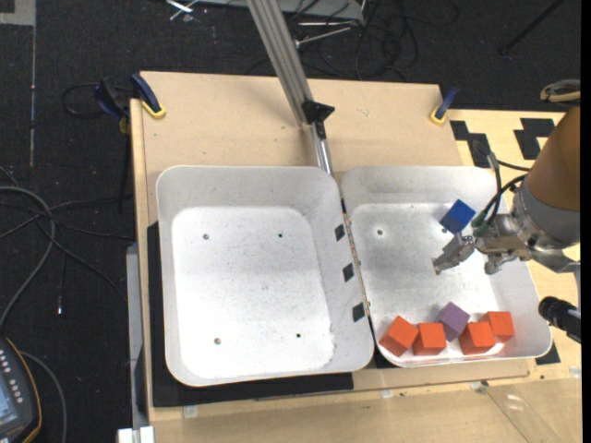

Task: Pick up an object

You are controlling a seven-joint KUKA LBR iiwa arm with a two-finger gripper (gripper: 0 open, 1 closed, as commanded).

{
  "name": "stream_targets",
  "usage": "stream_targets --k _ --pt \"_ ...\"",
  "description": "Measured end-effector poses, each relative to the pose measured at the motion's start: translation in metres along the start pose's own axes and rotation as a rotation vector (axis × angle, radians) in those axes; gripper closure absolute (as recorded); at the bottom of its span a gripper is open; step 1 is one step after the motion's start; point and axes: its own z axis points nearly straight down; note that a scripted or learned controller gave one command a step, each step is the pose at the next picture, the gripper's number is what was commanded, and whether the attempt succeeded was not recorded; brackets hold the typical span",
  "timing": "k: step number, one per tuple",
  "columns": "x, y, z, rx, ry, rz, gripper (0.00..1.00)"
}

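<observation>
the gripper (459, 252) hovers over the right bin (406, 192) beside a blue block (457, 216); its grip state i cannot tell; next it must descend onto a block

Open floor above 5 blocks (449, 331)

A robotics lab: plywood bench (388, 109) with clamps (148, 98), loose floor cables (37, 210), calibration markers (480, 141).

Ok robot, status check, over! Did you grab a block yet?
End effector over right bin, beside blue block. No grasp confirmed. Orange blocks and purple block at front wall.
</observation>
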Motion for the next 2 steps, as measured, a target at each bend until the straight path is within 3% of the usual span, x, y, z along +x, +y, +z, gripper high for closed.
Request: stream_targets --k 1,2 --pt "-0.037 0.079 0.043 -0.001 -0.003 -0.002 0.00" --pt "-0.079 0.125 0.138 0.004 -0.002 0.000 0.00"
